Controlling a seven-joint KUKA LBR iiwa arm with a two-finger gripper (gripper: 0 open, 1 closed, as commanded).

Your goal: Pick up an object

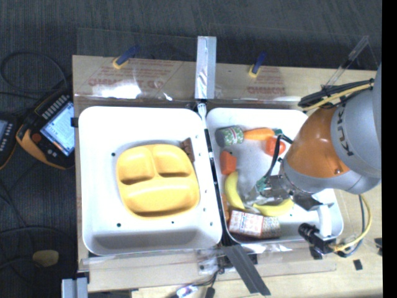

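Yellow is the loudest colour on your bench right now: a yellow compartment tray [157,177] sits alone in the left bin [99,129], with a small brown thing [187,147] tucked at its upper right corner, too small to name.

Over in the right bin [214,166], which butts up against the left one, you've got the clutter. A banana [234,194] curves along the lower left part, running under the arm's wrist. Just below it, against the front wall, lies a small printed carton [253,225], reddish and white. Up near the back wall there's a greenish can [232,135] lying on its side, an orange carrot-like piece [259,133] right beside it, and a red-orange chunk [228,162] a bit lower on the left.

Your arm [335,148] comes in from the right with the orange band over the bin, and the gripper [268,190] is down low in the middle of the pile, right at the banana's far end. Honestly you can't tell from this angle whether the fingers are spread or pinched; the wrist hides them. Nothing visibly sits between them.

Outside the bins, a handheld pendant [53,131] rests on the floor to the left.
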